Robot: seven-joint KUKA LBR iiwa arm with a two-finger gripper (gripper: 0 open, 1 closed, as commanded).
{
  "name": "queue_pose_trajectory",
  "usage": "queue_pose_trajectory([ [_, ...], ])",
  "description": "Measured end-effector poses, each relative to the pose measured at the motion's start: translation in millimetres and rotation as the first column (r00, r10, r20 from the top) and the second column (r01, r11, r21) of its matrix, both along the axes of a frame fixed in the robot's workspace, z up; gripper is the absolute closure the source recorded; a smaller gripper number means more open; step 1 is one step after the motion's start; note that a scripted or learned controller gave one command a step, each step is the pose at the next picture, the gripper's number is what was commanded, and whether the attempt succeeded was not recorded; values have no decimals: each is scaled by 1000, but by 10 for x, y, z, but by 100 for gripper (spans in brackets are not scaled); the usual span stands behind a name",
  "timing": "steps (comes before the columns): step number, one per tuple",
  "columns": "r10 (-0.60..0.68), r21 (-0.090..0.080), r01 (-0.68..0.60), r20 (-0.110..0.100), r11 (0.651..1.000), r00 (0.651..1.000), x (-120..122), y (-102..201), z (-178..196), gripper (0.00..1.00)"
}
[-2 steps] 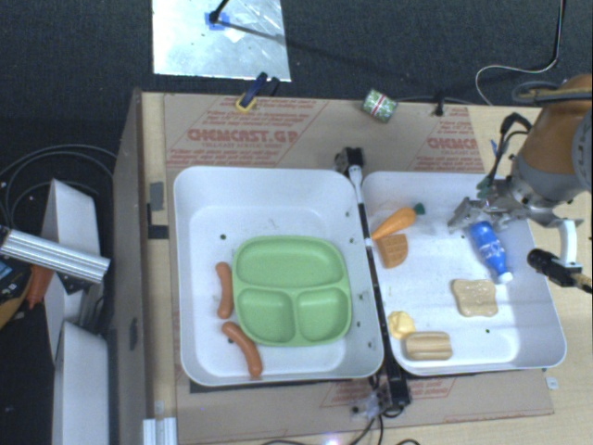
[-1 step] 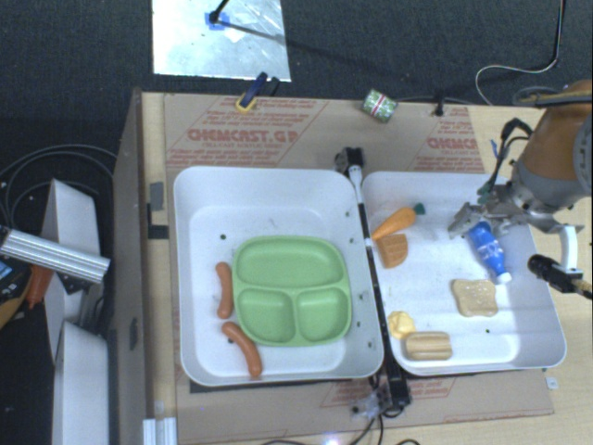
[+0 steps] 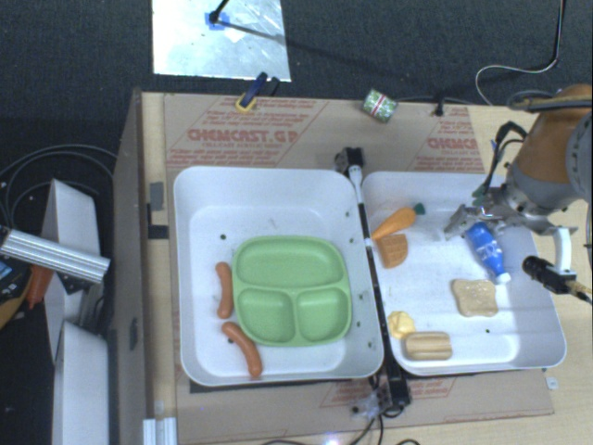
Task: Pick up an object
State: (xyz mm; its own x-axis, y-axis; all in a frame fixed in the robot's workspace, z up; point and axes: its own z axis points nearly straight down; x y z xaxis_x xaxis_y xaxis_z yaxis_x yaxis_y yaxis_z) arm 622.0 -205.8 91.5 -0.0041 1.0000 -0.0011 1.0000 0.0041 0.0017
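My gripper (image 3: 482,219) hangs over the right bin (image 3: 533,355), near its far right side. Directly under it lies a blue bottle (image 3: 485,248) with a pale cap, its upper end right at the gripper; whether it is gripped cannot be made out. In the same bin are an orange carrot (image 3: 398,221), a brown-orange piece (image 3: 394,249), a tan bread slice (image 3: 474,297), a small yellow item (image 3: 400,323) and a tan bread roll (image 3: 428,345).
The left bin (image 3: 199,211) holds a green divided plate (image 3: 293,288) and two sausages (image 3: 223,290) (image 3: 244,349) on the plate's left. A raised divider (image 3: 367,248) separates the bins. The arm body (image 3: 551,160) covers the right bin's far right corner.
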Motion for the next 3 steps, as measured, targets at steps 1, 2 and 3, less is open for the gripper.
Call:
queue_pose_trajectory([
  [1, -3, 0, 3, 1, 1000, 1000, -112, -8, 257, 0],
  [2, -1, 1, 1, 1, 1000, 1000, -96, -7, 417, 0],
  [3, 0, 0, 0, 1, 1000, 1000, -11, -6, 263, 0],
])
